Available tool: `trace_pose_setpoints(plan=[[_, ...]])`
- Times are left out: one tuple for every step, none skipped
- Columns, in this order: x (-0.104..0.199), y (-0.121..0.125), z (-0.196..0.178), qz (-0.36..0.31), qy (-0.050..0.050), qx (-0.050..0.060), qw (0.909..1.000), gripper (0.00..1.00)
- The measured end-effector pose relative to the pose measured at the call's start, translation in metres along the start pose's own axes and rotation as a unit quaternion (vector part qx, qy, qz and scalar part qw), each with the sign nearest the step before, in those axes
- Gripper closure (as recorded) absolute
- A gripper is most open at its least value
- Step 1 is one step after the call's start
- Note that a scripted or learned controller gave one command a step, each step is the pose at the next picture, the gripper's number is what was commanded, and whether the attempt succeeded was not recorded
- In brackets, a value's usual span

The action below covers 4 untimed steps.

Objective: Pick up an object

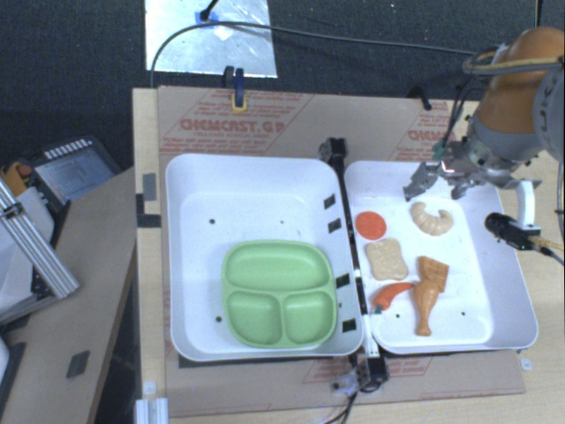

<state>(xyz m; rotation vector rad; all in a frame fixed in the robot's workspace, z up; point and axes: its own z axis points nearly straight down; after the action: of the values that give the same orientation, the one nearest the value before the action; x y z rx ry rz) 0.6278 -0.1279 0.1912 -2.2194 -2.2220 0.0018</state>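
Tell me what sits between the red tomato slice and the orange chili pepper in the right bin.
In the camera view, the tan bread slice lies between the tomato slice above it and the chili pepper below it.

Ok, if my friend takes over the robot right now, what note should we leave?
Gripper: open, holding nothing, above the far end of the right bin.
Right bin: toy croissant just in front of the gripper, red tomato slice, bread slice, red chili pepper, chicken drumstick.
Left bin: green divided plate.
Done: nothing picked up yet.
Left: lower onto one item, probably the croissant since it is nearest, close and lift.
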Motion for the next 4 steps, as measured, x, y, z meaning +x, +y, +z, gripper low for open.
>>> trace_pose_setpoints(plan=[[-0.007, 0.002, 0.059, 0.000, 0.000, 0.000, 1.0000, 0.00], [-0.007, 0.003, 0.108, 0.000, 0.000, -0.002, 1.0000, 0.00], [-0.007, 0.003, 0.095, 0.000, 0.000, -0.003, 1.0000, 1.00], [-0.014, 0.008, 0.033, 0.000, -0.001, -0.004, 1.0000, 1.00]])
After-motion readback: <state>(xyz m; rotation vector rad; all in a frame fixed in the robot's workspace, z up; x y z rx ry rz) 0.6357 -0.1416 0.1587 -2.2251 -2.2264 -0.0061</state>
